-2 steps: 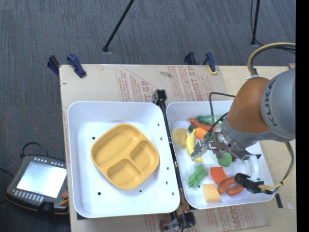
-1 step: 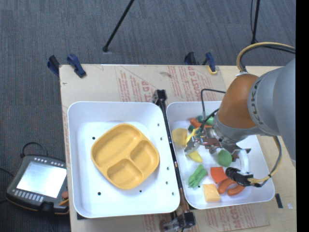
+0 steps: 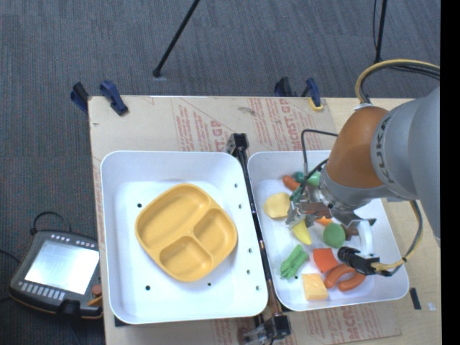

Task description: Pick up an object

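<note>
We should lower the end effector [image 3: 307, 213], whose grip we cannot tell, squarely over one toy in the right bin [image 3: 392, 264], perhaps the yellow piece [image 3: 302, 233].

Arm's bulk covers the right bin's upper right!
The gripper [image 3: 305, 214] sits low among the toy food, fingers too cluttered to read; the arm [image 3: 402, 153] runs off the frame's right edge.
</note>
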`<state>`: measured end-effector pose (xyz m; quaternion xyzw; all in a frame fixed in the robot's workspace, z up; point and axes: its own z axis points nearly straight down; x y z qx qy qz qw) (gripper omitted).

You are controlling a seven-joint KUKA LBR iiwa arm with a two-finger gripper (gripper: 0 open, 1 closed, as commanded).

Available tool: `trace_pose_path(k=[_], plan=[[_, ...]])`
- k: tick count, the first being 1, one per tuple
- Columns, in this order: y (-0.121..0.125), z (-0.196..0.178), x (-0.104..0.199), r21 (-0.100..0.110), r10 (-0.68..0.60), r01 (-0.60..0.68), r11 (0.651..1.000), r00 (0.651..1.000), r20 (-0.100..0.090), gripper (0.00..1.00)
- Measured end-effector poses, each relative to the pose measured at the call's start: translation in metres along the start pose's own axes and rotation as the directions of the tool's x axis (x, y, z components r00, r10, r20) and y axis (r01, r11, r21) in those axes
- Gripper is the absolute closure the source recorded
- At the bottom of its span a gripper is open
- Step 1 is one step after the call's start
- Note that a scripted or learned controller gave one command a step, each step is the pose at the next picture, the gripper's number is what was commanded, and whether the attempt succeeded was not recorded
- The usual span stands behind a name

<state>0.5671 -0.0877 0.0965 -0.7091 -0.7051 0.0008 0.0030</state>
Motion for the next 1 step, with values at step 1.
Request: trace_pose_path(k=[1], plan=[[-0.0456, -0.0904, 0.0116, -0.003, -0.003, 0.003, 1.0, 1.0, 0.002, 1.0]])
